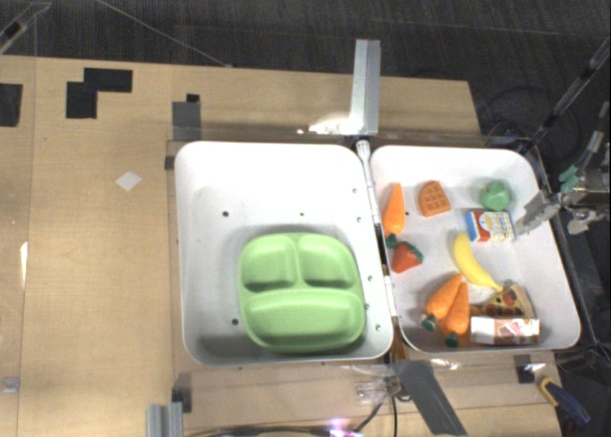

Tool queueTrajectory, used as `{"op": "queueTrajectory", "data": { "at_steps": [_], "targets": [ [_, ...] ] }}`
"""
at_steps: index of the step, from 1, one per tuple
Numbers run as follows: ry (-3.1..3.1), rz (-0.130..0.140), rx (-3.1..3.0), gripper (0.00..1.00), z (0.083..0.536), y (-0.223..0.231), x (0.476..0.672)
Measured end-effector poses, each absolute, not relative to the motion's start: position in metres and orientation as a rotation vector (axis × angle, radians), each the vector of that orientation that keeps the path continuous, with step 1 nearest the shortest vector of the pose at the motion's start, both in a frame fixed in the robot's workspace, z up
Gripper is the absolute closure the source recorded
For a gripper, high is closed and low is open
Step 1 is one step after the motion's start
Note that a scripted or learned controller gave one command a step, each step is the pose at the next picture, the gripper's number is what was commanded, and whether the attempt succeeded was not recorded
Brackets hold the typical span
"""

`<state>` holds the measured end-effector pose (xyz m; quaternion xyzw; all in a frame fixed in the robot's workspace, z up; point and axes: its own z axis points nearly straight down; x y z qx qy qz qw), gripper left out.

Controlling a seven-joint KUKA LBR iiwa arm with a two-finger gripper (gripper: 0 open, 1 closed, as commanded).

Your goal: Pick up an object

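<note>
Camera view: looking down on a pale wooden bench (86,263) with two shallow white bins side by side.
Left bin (205,177): holds a lime-green plastic divided tray (302,290), sitting toward the near side.
Right bin (535,177): holds the toy food.
Far row: long orange carrot (393,208) by the left wall, brown waffle piece (433,198), green knobbly vegetable (495,195).
Middle: red strawberry (407,256) just below the carrot, small blue-and-white carton (490,226), yellow banana (472,262) slanting down to the right.
Near row: pair of stubby orange carrots (449,303), brown pizza slice (509,302), white and pink box (505,330) by the near wall.
Gripper (537,213): at the bin's right wall, just right of the carton; too small and blurred for me to tell how it is set, and I see nothing in it.
</note>
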<state>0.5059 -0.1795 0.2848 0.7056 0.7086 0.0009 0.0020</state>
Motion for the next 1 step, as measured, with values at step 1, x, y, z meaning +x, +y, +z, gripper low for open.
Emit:
{"op": "queueTrajectory", "data": {
  "at_steps": [1],
  "targets": [
    [2.055,0.003,2.374,0.0,0.1195,-0.14,0.5589]
  ]
}}
